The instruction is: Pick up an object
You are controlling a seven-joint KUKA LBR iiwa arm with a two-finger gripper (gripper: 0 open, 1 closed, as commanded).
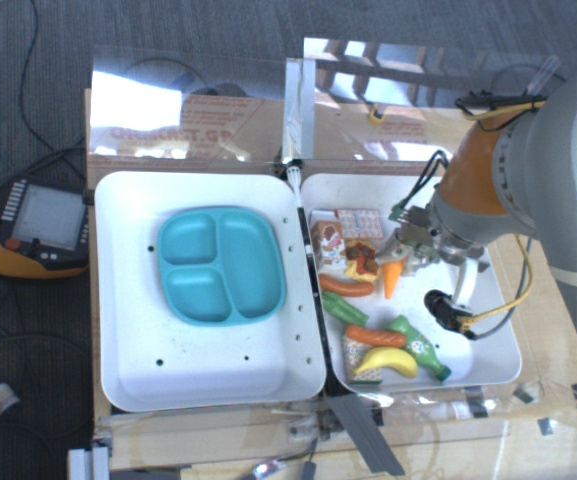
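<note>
The right white bin (498,353) holds a pile of toy food. A small orange carrot (390,279) stands nearly upright just under my gripper (405,249), which reaches in from the right over the middle of the bin. The carrot's top meets the gripper's underside, and I cannot tell whether it is gripped. Left of the carrot lie a dark red piece (364,258) and a reddish sausage (347,287). Nearer the front are a green vegetable (345,309), a second orange carrot (373,336), a yellow banana (387,363) and a green bottle (420,347).
A printed card (329,238) and a pale pack (361,222) lie at the back of the right bin. The left bin (128,338) bears a blue divided plate (219,265). A black cable loop (446,311) hangs from the wrist. A handheld pendant (34,230) lies on the floor at left.
</note>
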